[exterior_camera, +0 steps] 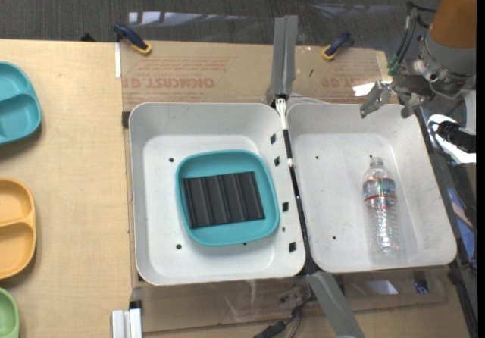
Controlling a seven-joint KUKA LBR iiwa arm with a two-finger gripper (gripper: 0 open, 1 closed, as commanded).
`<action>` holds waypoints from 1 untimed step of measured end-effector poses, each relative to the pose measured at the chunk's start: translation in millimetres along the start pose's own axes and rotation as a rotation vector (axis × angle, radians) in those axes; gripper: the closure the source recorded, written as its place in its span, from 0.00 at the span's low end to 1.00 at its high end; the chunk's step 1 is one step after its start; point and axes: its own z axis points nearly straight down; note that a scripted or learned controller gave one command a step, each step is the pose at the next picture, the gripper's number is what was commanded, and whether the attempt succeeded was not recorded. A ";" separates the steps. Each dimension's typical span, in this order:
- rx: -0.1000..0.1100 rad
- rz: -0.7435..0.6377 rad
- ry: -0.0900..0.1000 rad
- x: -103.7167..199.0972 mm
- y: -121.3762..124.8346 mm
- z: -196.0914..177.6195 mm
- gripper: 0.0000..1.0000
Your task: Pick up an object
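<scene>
Bottle (380,206) lies in right bin (318,245) — gripper (392,99) blurred, hovering apart.

Two bins sit side by side on the bench (68,86), their inner rims touching along a central divider (285,64). The left bin (151,253) holds a tray (227,198) lying flat at its centre, clear of all four walls. The right bin (326,170) holds a bottle (380,206) lying on its side in the right half, cap toward the far rim, base toward the near-right corner. The gripper (394,98) is above the far-right corner of the right bin, well apart from the bottle. Three plates (15,111) lie in a column along the bench's left edge. Two clamps (132,39) sit behind the bins, at the bench's far edge.
</scene>
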 end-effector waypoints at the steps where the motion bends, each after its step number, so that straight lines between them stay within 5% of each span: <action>1: 0.001 -0.071 0.001 -8.6 -107.3 78.6 0.00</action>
